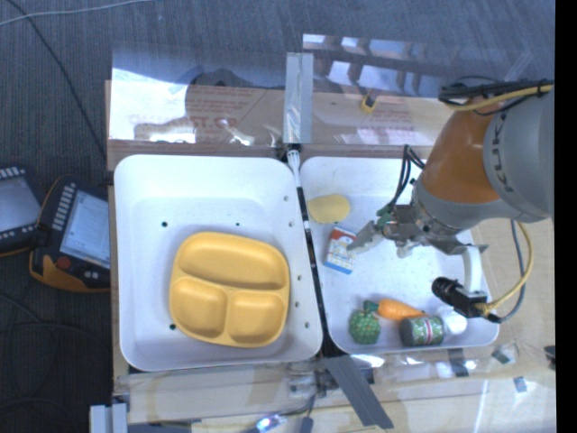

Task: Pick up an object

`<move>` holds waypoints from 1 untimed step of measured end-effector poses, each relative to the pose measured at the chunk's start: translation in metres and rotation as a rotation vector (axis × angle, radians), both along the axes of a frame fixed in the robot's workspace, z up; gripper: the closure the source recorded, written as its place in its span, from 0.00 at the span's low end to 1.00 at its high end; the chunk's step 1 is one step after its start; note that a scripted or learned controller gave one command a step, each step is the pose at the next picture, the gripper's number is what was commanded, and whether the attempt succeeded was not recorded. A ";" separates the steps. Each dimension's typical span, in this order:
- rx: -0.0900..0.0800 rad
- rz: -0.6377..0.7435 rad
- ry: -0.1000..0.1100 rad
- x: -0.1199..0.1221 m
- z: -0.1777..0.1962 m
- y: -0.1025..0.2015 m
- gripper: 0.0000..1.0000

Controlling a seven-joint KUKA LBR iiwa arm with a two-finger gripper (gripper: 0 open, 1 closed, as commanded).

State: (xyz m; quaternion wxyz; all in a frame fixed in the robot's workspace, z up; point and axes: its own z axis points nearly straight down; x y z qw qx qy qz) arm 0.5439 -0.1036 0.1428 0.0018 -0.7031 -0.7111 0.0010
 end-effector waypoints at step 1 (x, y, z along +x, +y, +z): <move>-0.002 0.174 -0.002 0.124 -0.021 -0.004 0.00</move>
